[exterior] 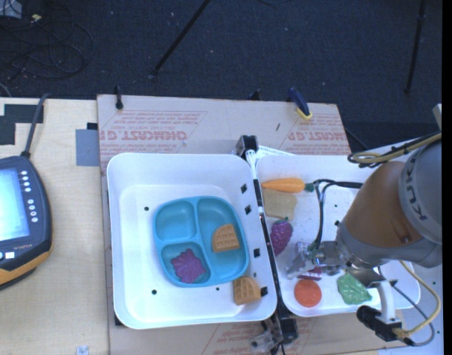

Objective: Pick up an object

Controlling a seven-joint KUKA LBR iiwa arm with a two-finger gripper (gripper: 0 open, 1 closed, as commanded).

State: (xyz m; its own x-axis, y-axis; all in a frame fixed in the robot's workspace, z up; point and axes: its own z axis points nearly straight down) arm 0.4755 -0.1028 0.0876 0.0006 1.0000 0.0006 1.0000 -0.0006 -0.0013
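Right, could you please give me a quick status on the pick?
Tool low in right white bin. Nothing seen held. Purple toy grapes, round orange toy, green leafy toy close by.

One fixed camera, mounted above bench [63,124], looking down at slant. Both white bins in frame: left bin [129,198] near centre, right bin [329,172] toward right side. Far edge of bench and dark floor [248,35] at top. Arm [392,213] enters from right. Moderate distance, whole workspace visible.
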